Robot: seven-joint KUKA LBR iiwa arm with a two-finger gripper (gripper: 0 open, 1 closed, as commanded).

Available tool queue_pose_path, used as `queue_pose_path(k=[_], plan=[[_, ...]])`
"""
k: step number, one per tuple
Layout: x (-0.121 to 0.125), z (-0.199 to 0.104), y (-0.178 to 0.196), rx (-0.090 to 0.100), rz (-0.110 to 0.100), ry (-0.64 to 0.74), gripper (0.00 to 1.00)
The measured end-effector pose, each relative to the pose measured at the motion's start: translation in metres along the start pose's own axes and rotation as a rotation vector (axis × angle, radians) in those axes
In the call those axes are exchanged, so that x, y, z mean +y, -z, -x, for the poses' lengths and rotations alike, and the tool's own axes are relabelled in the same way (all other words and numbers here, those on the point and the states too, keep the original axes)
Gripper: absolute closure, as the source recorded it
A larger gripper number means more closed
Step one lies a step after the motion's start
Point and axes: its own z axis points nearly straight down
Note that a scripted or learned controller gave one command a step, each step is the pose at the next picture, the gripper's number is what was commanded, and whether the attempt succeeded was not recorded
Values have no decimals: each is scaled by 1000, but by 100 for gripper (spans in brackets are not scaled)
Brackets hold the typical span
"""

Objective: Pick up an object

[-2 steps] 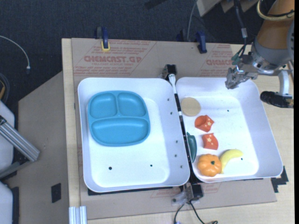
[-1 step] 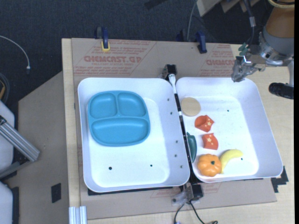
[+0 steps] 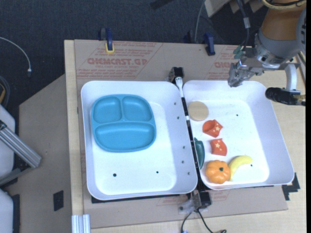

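White bins sit side by side on the desk (image 3: 146,52). By the right bin's (image 3: 277,144) far rim hangs the hand (image 3: 236,80); its state I cannot tell. Toward the bin's near rim lies the banana (image 3: 240,164), its long side slanting up toward the right.

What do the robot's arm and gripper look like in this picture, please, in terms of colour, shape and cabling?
The arm is a thick, rounded tube with an orange band above a grey wrist section. Below that sits the gripper, a small metallic grey assembly, narrower than the arm. Dark cables run alongside the arm near the upper part. No lettering or markings can be made out on it at this size.
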Motion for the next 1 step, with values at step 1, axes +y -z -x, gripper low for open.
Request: queue_pose_path(k=[1], plan=[[-4, -56, -12, 1, -2, 1, 100]])
